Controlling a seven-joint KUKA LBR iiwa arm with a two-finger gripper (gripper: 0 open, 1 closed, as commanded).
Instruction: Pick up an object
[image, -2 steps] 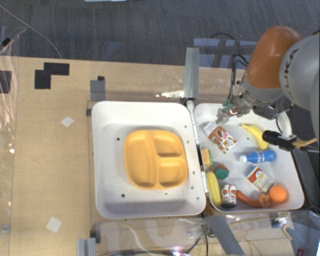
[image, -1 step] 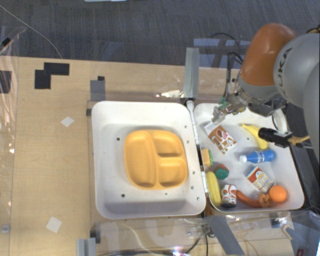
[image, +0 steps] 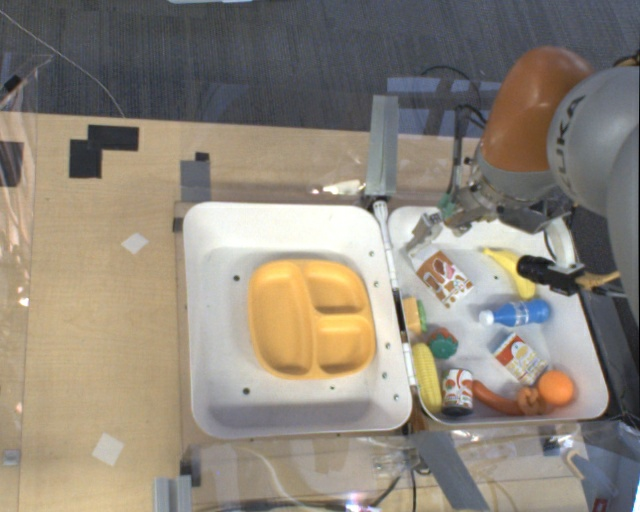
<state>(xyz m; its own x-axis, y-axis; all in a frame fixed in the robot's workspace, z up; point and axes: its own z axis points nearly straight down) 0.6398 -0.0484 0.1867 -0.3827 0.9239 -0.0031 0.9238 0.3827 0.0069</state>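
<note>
1. The gripper hangs over the back-left corner of the right bin, close to the wall shared with the left bin. Whether its fingers are apart or together cannot be told, and nothing is visibly held.
2. Nearest beneath it lies a flat snack packet — a thin, slick thing that 2 fingers could slide off.
3. A descent this near the wall risks a fingertip striking the rim.
4. Other candidates sit well apart from the gripper: banana, blue bottle, corn cob, small can, orange. The front ones crowd together — closing there could nudge neighbours or pinch 2 at once.
5. The yellow divided tray in the left bin is too broad to grip.
</note>
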